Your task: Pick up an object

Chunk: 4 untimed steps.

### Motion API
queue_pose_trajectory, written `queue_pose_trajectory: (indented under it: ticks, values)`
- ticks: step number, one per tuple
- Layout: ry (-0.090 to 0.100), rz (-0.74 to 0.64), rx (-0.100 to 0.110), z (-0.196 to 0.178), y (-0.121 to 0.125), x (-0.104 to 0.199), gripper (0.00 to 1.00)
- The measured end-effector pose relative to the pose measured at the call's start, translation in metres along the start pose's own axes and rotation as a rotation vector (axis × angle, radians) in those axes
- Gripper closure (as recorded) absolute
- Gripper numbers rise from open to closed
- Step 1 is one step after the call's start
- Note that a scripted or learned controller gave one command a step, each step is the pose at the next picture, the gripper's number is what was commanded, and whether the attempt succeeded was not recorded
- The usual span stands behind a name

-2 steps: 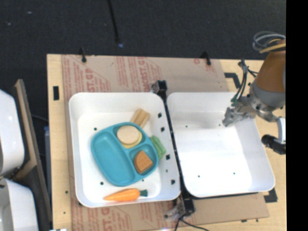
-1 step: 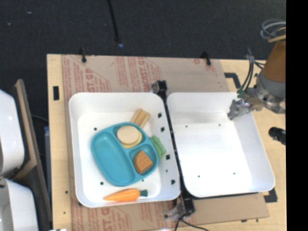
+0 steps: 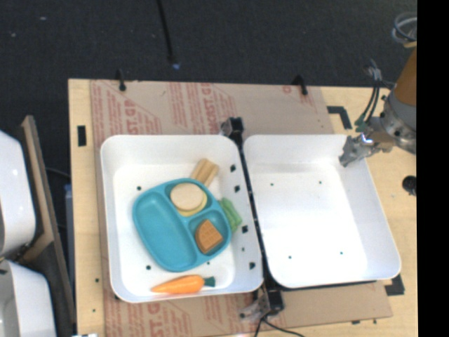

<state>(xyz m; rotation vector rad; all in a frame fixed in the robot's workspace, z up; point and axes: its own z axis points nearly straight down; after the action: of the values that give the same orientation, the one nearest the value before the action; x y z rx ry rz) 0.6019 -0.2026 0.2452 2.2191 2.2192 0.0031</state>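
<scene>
While your gripper (image 3: 353, 148) hangs above the right bin's (image 3: 365, 258) far corner, its grip state unreadable, nothing is picked up; the carrot (image 3: 179, 284), tray (image 3: 168, 234) and biscuits wait in the left bin (image 3: 116, 188).

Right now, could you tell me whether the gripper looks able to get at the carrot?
Probably yes: the carrot lies uncovered along the left bin's near wall, beside the blue tray. The gripper hangs over the right bin's far corner.
</scene>
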Motion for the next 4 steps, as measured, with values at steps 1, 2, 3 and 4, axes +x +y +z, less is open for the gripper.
queue_pose_trajectory:
  ticks: [1,2,3,4]
  values:
    - [0.002,-0.004,0.003,0.007,-0.010,0.058,1.00]
    - [0.001,-0.003,0.002,0.003,-0.031,0.106,1.00]
    - [0.002,-0.003,0.002,-0.005,-0.044,0.152,1.00]
    - [0.002,-0.003,0.004,0.006,-0.058,0.204,1.00]
